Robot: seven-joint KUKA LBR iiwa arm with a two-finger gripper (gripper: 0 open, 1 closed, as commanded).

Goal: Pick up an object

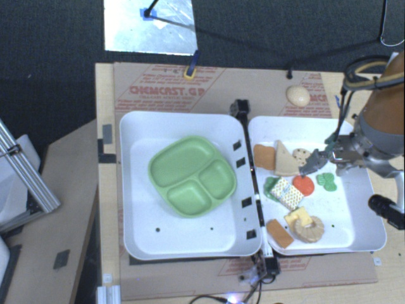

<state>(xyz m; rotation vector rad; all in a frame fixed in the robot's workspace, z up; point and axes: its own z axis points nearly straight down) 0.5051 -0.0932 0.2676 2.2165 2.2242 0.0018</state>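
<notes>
Camera view: gripper [314,163] just above red tomato toy [304,185], finger spread unclear. Likely light, rigid, smooth; grasp across its middle.

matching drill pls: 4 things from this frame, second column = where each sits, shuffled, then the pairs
Things:
1. green divided plate
2. red round piece
3. gripper
4. beige egg-shaped object

Places:
A. on the cardboard beyond the bins
B. in the right bin, among the toy food
C. in the left bin
D. above the right bin, just over the red piece

Pairs: 1-C, 2-B, 3-D, 4-A
</notes>
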